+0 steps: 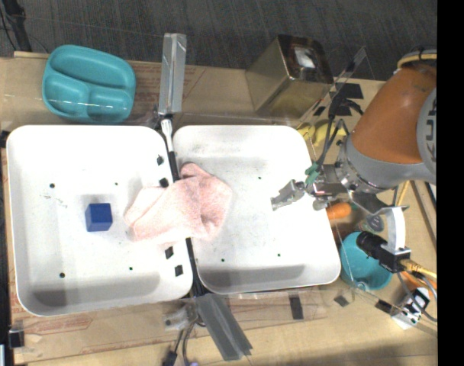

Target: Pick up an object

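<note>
Plainly, two things lie within reach for picking: a pink cloth (182, 204) and a small blue cube (98, 216). The cloth is crumpled and draped over the divider where the two bins meet, part of it in the left bin (33, 265) and part in the right bin (255, 269), so it rests on the two rims rather than flat on either floor. The cube sits alone on the floor of the left bin, well apart from the walls and a little to the left of the cloth.

The end effector (285, 195) hangs over the right bin, near its right side, and nothing is visible between its tips; whether it is spread or pressed together cannot be told from this slanted view. It stands well apart from the cloth and farther yet from the cube. Judging by the layout, the cloth is the nearer candidate, and its bunched folds offer something to pinch, though the raised rims beneath it could foul a low approach. Reaching the cube would mean crossing over the cloth and the divider.

Around the bins, a teal tray (88, 82) lies on the table (217, 82) beyond the left bin, a tan box (281, 75) stands behind the right bin, and a grey metal bar (171, 71) runs back from the divider. A teal cup (362, 261) sits just beside the right bin's near right corner, close under the arm (392, 124).
</note>
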Available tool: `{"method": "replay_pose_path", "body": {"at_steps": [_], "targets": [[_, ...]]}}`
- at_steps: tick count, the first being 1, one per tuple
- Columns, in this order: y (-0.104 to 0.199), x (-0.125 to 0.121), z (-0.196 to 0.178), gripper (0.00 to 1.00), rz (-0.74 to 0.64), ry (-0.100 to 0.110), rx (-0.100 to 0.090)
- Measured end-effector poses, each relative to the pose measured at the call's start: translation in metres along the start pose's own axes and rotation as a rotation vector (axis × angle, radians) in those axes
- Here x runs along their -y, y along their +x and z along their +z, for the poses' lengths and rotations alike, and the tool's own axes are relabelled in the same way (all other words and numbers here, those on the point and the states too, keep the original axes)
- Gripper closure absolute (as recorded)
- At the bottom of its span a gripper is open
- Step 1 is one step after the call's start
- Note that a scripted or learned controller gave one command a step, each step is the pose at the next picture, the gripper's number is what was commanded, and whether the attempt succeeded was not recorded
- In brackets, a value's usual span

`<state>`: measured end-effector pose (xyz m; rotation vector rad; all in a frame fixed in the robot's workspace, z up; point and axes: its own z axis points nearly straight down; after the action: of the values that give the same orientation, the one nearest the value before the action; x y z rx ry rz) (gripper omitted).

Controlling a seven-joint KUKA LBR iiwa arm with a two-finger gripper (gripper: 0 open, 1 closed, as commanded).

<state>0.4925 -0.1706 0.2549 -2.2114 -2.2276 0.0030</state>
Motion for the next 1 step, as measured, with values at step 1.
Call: {"method": "replay_pose_path", "body": {"at_steps": [1], "targets": [[0.1023, -0.0316, 0.0368, 0.00, -0.248, 0.001, 0.000]]}}
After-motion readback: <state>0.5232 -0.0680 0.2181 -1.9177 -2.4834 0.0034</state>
